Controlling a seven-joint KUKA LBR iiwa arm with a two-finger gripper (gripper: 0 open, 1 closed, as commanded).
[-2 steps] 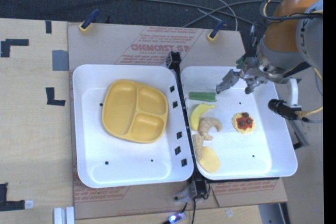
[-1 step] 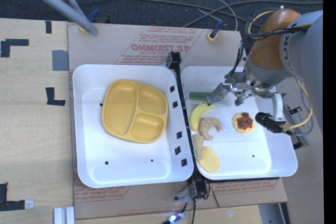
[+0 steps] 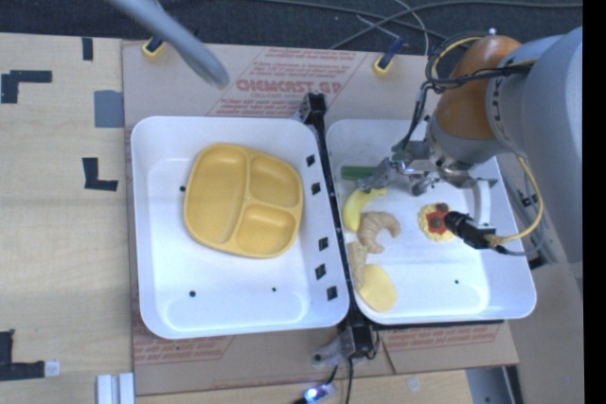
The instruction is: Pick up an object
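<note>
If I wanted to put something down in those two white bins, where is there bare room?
Left bin: bare floor all along the near edge, below the yellow divided plate. Right bin: bare near its front right corner, right of the pale yellow slice. It is crowded along the right bin's left side, around the croissant, and under the gripper.

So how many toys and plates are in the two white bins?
Yellow divided plate: 1
Toy croissant: 1
Small pizza toy: 1
Green stick: 1
Pale yellow food pieces: 2
Tan piece: 1
Total: 7
</note>
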